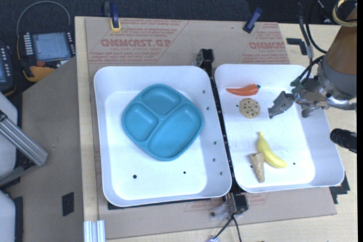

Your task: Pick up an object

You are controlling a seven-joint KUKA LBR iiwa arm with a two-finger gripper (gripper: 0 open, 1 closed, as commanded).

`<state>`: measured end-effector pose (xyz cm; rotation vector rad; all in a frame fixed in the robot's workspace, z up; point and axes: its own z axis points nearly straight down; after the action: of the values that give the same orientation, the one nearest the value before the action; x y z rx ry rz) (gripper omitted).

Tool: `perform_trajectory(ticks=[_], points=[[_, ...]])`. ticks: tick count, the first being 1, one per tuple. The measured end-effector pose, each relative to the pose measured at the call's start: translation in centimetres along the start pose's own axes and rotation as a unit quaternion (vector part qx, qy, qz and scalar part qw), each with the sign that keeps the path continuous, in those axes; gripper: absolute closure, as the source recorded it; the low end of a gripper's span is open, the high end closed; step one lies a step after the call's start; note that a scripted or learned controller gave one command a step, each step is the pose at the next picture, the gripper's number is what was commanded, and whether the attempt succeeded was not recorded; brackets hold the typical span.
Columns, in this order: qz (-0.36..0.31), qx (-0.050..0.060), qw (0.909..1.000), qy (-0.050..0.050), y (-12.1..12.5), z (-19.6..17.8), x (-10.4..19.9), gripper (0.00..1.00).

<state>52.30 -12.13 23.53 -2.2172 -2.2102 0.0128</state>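
We are watching the gripper (290,103) hanging over the right bin (317,170), near its right-hand side, with nothing lifted yet — as far as we can judge, the pick is hardly begun. Its two dark fingers are standing apart, one reaching left toward the middle of the bin and the other sitting back by the wrist, and there is no object between them.

The candidates are all lying on the floor of the right bin. A red chili pepper (243,89) is resting near the top, slim and tapering, smooth-skinned with a small dark stem end. Just below it a cookie (249,107) is lying flat — round, tan and speckled with darker chips, so likely rough to the touch. Lower down a yellow banana (269,154) is curving along the floor, glossy and probably plastic, and touching its lower left end is a beige, knobbly piece that we are taking for a ginger root (258,166). The cookie is the nearest of these to the left fingertip, though still apart from it.

In the left bin (110,170) a blue divided plate (163,121) is sitting, rounded and matte, with three compartments.

What is left, then, is nearly everything: descending onto one object, closing, and raising it.
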Motion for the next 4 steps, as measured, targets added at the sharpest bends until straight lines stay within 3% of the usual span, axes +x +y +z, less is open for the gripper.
perform_trajectory(ticks=[1,3,4], points=[[-0.002,-0.007,1.0000,-0.001,0.3,-0.7,0.0,0.00],[-0.002,-0.003,1.0000,0.000,1.1,11.5,-0.1,0.00],[-0.002,-0.004,1.0000,0.000,1.1,15.2,0.0,0.00]])
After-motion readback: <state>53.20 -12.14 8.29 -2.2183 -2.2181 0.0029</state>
